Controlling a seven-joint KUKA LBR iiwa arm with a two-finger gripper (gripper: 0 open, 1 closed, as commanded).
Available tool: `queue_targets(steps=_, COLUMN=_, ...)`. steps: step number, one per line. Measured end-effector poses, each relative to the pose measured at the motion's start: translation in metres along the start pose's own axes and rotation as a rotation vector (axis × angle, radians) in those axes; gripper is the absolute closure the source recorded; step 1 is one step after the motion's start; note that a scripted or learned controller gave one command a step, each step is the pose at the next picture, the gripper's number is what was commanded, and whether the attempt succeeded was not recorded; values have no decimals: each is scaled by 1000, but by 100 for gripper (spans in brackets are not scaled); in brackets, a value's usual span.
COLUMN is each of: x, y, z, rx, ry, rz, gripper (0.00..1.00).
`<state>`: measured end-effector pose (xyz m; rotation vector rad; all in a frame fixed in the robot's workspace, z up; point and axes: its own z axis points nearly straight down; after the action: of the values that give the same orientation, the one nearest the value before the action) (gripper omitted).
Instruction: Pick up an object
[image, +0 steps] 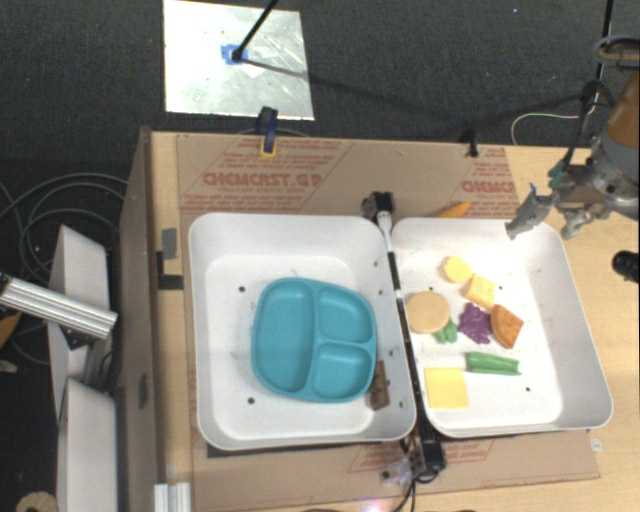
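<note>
My gripper (548, 222) hangs over the right bin's (575, 300) far right corner, its fingers (524, 220) spread open with nothing between them. Several toy foods lie in that bin, all to the left of and below the gripper: a small yellow round piece (457, 268), a yellow cube (481, 291), a tan round cookie (429, 312), a purple grape bunch (475, 324), an orange wedge (506, 326), a green bean pod (491, 363) and a flat yellow cheese square (446, 387).
The left bin (225, 300) holds a teal divided plate (314, 339) and a small brown piece (380, 385) by its right wall. An orange carrot-like item (452, 210) lies on the cardboard behind the right bin. Cables hang near the arm at upper right.
</note>
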<state>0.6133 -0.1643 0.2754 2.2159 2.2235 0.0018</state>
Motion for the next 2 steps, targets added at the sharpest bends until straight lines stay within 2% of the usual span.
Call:
queue_targets(steps=1, x=-13, y=-63, z=99, rx=13, ry=3, rz=6, gripper=0)
queue_targets(steps=2, x=0, y=-67, z=189, rx=-12, ry=-10, rz=2, gripper=0)
